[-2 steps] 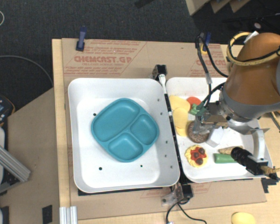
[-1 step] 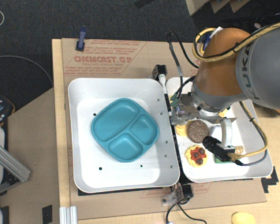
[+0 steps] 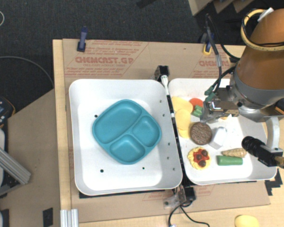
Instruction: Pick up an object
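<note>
Several toy foods lie in the right bin [image 3: 255, 174]: a brown patty [image 3: 200, 133], a green stick [image 3: 229, 161], a small pizza [image 3: 199, 157]. Gripper [image 3: 213, 109] hovers just above the patty, grasp impossible to judge; the teal divided plate [image 3: 127, 131] sits in the left bin [image 3: 80, 126].

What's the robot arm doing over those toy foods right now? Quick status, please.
Gripper low over right bin, beside green piece and brown patty. Nothing seen held. Blue plate alone in left bin.
</note>
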